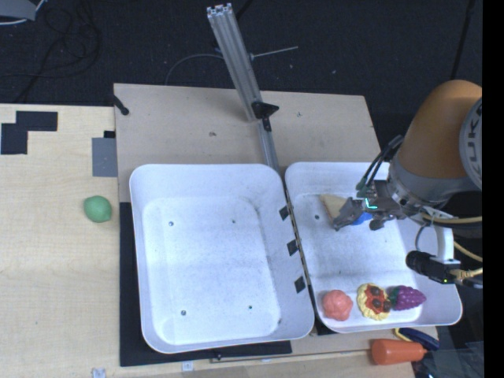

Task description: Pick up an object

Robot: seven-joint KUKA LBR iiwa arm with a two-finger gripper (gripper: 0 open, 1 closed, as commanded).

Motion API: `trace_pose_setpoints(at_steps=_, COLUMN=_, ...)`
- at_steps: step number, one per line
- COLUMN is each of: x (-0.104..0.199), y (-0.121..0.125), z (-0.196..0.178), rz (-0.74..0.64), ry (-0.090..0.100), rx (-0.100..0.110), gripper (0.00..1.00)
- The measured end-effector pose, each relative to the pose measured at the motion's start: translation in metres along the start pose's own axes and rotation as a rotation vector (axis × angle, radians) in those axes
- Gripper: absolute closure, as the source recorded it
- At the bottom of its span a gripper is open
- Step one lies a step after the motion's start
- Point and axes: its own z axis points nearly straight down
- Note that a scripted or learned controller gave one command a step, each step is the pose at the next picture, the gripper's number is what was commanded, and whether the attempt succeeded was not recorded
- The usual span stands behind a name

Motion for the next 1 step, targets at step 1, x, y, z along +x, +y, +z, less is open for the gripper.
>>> trace_pose_setpoints(at_steps=1, x=0.0000, y=0.0000, z=0.0000, rz=0.000, ry=0.000, rx=0.000, gripper=0.00)
